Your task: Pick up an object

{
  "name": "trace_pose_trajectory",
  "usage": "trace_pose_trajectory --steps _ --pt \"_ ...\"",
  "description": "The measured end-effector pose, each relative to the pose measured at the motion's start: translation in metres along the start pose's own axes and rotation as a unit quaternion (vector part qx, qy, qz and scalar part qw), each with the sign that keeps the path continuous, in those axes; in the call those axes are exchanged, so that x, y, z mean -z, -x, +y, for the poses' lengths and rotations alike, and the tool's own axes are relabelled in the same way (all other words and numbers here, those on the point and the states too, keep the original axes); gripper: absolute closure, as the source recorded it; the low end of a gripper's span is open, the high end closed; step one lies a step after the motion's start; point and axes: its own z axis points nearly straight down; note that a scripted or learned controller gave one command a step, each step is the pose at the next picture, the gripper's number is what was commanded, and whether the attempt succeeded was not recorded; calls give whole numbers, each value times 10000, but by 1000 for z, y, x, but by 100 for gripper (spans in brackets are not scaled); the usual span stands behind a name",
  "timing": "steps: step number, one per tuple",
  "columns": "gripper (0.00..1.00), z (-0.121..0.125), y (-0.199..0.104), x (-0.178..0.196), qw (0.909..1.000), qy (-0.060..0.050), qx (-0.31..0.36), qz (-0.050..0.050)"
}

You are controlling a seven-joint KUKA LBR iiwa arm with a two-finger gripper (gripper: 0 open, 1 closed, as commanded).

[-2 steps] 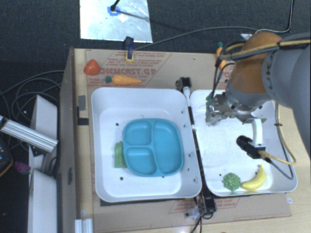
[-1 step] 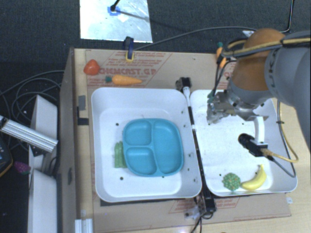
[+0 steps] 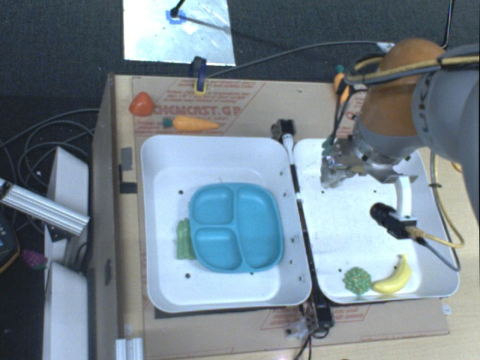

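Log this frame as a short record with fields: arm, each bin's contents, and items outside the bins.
arm: grey KUKA arm with orange band, reaching in from the right
gripper: two-finger gripper above the upper left part of the right white bin
right bin contents: yellow plastic banana and round green bumpy toy, side by side at the near edge
left white bin contents: blue divided plastic tray, green flat piece against its left side
outside bins: orange toy carrot, red-orange round toy on the board behind
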Motion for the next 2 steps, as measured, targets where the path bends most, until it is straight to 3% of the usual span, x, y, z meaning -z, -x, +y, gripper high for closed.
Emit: trace_pose_trajectory --steps 2 --pt "100 5 9 12 10000 -10 -35 -2"
